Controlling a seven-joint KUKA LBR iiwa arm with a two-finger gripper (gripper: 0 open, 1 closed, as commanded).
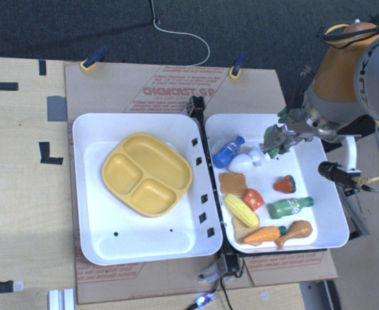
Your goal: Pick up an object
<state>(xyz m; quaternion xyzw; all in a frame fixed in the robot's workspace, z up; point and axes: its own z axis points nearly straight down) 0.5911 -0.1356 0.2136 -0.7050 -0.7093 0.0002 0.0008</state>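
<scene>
Something small and green [272,148] sits at my gripper [274,144], over the far part of the right bin [334,192]. I cannot tell whether it is pinched between my fingers or merely lies beneath them; how wide my hand stands is not readable from here either.

Just beside it, toward the divider: a white egg-like piece [241,163] and a blue bottle [228,152]. Nearer the front: a strawberry [284,185], a green bottle [290,206], a piece of toast [232,183], a tomato [253,199], corn [241,210], a carrot [263,235].

Left bin [95,131] holds a yellow sectioned plate [147,174], well apart.

Risks, as I judge them: a shallow grip on a small piece could let it slip on lifting. A shift toward the divider could nudge the white piece or blue bottle.
</scene>
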